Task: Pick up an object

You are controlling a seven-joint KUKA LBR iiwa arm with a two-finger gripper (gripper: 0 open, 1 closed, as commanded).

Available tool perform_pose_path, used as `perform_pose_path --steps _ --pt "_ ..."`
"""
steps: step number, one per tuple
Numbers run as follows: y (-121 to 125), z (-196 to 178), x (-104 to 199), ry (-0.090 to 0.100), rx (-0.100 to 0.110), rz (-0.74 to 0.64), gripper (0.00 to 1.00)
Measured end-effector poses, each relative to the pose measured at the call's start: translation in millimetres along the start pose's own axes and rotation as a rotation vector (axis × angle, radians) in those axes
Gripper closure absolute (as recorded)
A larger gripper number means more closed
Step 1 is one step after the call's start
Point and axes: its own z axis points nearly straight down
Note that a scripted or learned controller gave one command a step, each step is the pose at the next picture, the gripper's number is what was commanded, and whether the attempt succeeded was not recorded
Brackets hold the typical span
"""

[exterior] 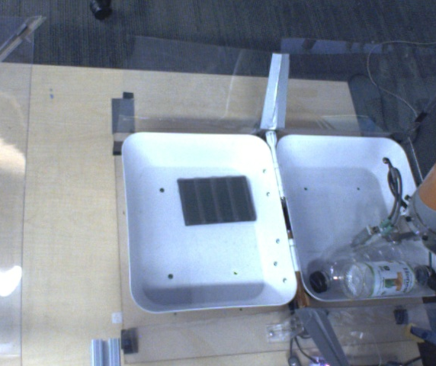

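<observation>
Two bins sitting side by side on the bench (65, 204): the left bin (138, 227) holding a ribbed pad (216, 200) at centre, the right bin (332, 158) holding a bottle (367, 278) lying along its near wall.

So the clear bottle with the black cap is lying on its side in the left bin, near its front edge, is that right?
Not quite. The camera view shows the clear bottle on its side near the front edge of the right bin, not the left. The left bin holds a dark ribbed pad.
</observation>
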Motion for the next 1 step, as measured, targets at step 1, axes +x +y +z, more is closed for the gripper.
perform_pose_path --steps 1 --pt "4.9 -12.7 -0.8 -0.007 -0.013 -0.001 1.0"
